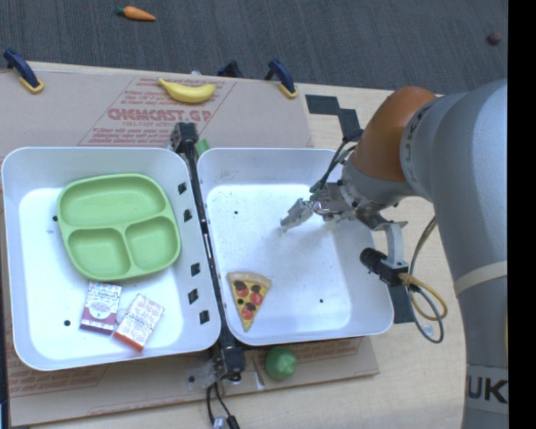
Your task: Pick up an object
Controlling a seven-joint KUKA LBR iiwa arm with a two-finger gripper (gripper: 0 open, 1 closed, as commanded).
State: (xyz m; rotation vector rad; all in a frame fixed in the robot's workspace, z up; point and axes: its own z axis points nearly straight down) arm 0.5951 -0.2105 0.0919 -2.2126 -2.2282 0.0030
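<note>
Near the right bin's front lies a pizza slice [247,298] — triangular, red-topped; gripper [295,216] state unclear.

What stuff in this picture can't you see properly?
- The tool: small and slightly blurred over the right bin, so I cannot tell how it is set.
- Printing on the two small packets in the left bin: too small to read.
- Arm: cut off by the right edge.
- Green ball: partly tucked under the right bin's front rim.
- Dark speck on the floor: too small to name.
</note>
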